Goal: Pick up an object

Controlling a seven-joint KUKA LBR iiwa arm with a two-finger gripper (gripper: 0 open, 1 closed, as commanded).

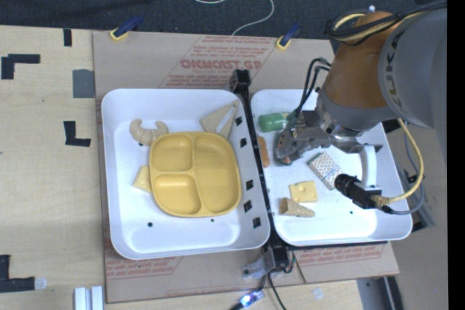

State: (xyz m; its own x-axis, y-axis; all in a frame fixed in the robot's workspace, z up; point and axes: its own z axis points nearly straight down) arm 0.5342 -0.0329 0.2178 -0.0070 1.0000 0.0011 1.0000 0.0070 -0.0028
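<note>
1. The left bin [120,178] holds a yellow divided plate [195,174], with a tan curved piece [145,131] and a beige wedge [221,117] at its upper edge.
2. The right bin [378,225] holds a green object [272,121], a yellow cheese block [304,192], a tan chunk [297,209] and a patterned packet [324,168].
3. The jaws [285,149] sit low near the green object; whether they are parted or closed cannot be told.

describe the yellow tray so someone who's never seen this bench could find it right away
Of the two white bins, take the left bin, the one away from the arm. The yellow tray lies in its middle: a rounded, pale yellow plate moulded into three compartments. It is much the largest thing there; the small beige pieces around its edges are paler and irregular.
</note>
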